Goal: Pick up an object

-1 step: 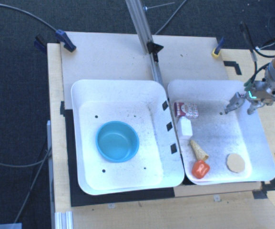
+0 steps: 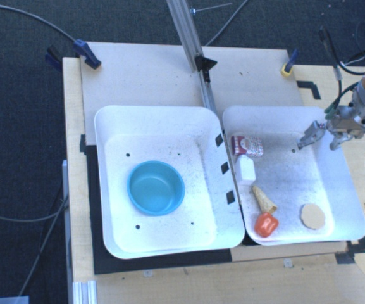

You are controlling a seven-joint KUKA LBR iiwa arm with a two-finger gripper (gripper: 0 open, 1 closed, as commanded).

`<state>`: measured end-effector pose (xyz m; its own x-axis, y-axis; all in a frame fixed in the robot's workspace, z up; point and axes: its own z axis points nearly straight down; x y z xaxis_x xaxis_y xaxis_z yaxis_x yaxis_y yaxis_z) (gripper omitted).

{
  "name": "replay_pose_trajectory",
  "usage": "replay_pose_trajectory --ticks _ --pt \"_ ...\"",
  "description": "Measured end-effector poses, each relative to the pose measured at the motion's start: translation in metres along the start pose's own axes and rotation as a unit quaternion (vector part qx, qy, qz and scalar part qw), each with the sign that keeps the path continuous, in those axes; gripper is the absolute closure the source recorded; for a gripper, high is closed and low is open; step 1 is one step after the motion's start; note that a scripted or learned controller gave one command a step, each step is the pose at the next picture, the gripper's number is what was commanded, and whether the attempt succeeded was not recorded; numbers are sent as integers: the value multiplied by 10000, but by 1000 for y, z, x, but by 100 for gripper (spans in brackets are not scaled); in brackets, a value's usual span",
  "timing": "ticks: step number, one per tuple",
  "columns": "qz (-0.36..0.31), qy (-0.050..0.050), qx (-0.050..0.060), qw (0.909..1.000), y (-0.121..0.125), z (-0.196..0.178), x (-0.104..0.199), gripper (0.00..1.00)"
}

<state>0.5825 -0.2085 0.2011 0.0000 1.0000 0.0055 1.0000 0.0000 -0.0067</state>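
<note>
Nearest the camera, along the right bin's [image 2: 353,201] front edge, lie a red pepper [image 2: 266,224] and a round cookie [image 2: 313,216]. Above the bin's far right corner, the gripper [image 2: 322,135] hangs spread and empty; the cookie lies nearly straight below it in the view, the closest pick.

right bin [image 2: 334,189]: middle bare | clutter: left wall, front edge | left bin [image 2: 116,151]: blue bowl [image 2: 156,187] centre, rest bare

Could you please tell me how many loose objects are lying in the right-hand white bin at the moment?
4: a red-and-white packet and small white bottle by the left wall, a tan cone above a red pepper-like toy, and a round beige disc near the front.
</note>
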Motion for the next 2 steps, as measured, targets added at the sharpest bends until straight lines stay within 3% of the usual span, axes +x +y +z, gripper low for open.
replay_pose_trajectory --ticks 2 --pt "-7 16 48 10000 4 94 1 0"
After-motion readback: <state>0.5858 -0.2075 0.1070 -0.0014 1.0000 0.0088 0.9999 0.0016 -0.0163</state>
